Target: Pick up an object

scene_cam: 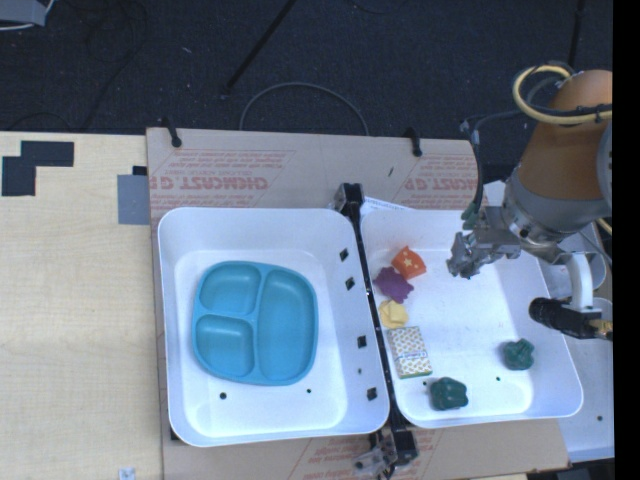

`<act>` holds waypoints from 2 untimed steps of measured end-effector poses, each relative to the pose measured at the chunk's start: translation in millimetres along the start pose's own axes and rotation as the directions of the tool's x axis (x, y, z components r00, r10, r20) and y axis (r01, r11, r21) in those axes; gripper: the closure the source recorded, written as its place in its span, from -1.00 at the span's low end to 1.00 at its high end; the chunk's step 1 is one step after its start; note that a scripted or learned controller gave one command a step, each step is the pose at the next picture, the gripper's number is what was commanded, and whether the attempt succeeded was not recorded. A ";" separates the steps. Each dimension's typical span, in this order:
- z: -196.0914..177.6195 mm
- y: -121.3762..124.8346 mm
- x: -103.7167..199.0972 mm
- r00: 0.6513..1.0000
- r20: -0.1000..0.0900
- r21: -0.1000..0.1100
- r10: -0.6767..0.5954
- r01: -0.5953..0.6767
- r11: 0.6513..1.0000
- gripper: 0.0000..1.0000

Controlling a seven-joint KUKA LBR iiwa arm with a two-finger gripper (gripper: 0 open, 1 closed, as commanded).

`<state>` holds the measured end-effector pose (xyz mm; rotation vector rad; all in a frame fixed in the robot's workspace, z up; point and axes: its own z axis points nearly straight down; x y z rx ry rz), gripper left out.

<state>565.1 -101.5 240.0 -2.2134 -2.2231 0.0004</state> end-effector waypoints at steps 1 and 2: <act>11.1 -17.2 56.5 1.000 0.000 0.002 0.001 -0.001 1.000 1.00; 15.8 -33.1 97.9 1.000 0.001 0.003 0.001 -0.001 1.000 1.00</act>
